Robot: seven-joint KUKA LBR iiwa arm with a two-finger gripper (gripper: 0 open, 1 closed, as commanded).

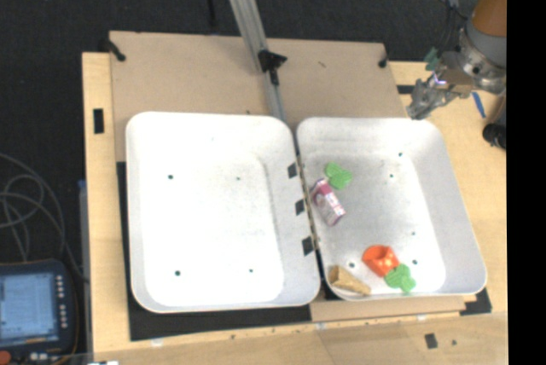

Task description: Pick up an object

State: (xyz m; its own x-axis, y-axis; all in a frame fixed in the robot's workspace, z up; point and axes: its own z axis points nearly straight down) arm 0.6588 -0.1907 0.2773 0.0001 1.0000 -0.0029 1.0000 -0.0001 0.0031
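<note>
Dark floor all round, and a pale wooden tabletop carrying two shallow white bins side by side. Far left, off the tabletop, a small screen glows beside loose cables. The left bin sits bare, likely the drop-off side. A slanted metal pole rises behind the seam between the bins. Now the right bin, and here is the action: all the pickable bits lie low and toward its left wall, as if tumbled there. A small green piece sits just above a pink-and-white wrapped item; lower down, a tan wedge hugs the near rim, with an orange-red lump touching a second green piece. The pink item looks crinkly and lies at a slant. Up at the right, the claw hovers over the bin's far corner, well apart from everything; how its grasp stands, I cannot tell.
</note>
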